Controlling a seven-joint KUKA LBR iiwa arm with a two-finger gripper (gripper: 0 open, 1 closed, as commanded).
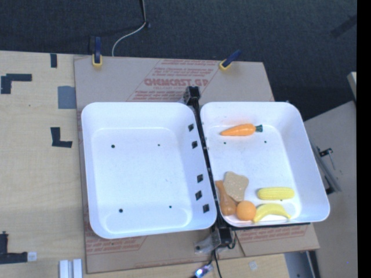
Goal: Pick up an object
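**Near edge**
- Banana (272, 214): yellow, lying flat in the near right corner of the right bin (255, 161), close against the near wall.
- Orange (246, 211): round, just left of the banana and touching or nearly touching its end.
- Brown oblong item (224, 198): lies along the right bin's left wall, just beside the orange. Its kind is unclear.
- Corn cob (275, 193): yellow, lying crosswise just beyond the banana.
- Tan slice (236, 184): bread-like, resting partly over the brown item's far end, left of the corn.

**Middle**
- Left bin (139, 167): shallow and white with small dark dots on its floor, edge to edge with the right bin.
- Black clips (200, 155): a row along the seam between the two bins.

**Far side**
- Carrot (239, 130): orange with a green stem end pointing right. It lies crosswise in the far part of the right bin, well apart from the near cluster.
- Cardboard sheet (174, 77): brown with red print, lying under both bins on the wooden bench (29, 155).
- Two clamps (96, 55): blue and yellow, at the sheet's far corners.
- White cable (130, 33): runs over the dark floor beyond the bench.

**Claw**
- Whether spread or pressed together cannot be told, so places are given against the bins.
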